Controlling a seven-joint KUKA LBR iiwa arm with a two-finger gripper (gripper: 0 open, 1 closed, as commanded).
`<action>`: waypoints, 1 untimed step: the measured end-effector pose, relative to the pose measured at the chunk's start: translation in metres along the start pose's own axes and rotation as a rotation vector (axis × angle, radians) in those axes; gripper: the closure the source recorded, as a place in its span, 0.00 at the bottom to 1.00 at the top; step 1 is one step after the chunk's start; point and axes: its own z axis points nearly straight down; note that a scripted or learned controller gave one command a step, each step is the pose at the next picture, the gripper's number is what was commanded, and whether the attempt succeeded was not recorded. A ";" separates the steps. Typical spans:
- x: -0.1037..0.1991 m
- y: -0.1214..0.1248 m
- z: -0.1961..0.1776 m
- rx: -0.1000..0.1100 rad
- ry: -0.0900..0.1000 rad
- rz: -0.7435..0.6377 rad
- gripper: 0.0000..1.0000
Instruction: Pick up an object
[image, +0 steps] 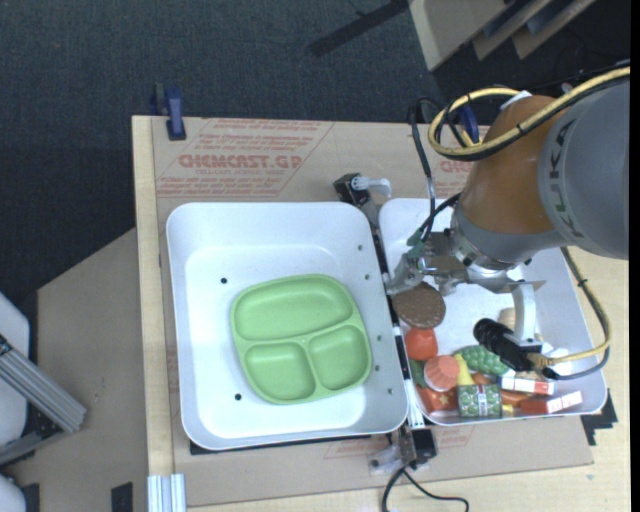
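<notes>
1. While the gripper (422, 282) hangs low over the left side of the right bin (558, 302), right above a brown disc (418, 308), the step in hand looks like the descent onto something to pick. Nothing is seen lifted clear of the bin.
2. The wrist and its fittings cover the end of the tool from this angle. I cannot tell whether the gripper is released or clenched, nor whether it touches the disc.
3. The brown disc, the likeliest thing to be taken, lies flat against the right bin's left wall. A red ball (421, 343) sits just beside it on the near side.
4. In my judgement the next move calls for a short, straight drop centred on the disc and a firm close across its edge. The lift should wait until the hold is sure, since a flat disc offers little to grip.
5. The near part of the right bin is crowded:
   - an orange-red round piece (441, 373)
   - a knobbly green piece (478, 358)
   - a green can (480, 402)
   - a red-and-white tube (527, 384)
6. The left bin (190, 240) holds a green divided tray (300, 337), well apart from the work.
7. The wall between the bins stands closest in the way, leaving little room on the disc's left. The red ball could be nudged if the approach drifts nearer.
</notes>
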 end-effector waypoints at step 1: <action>0.040 0.011 -0.048 -0.003 0.001 0.001 1.00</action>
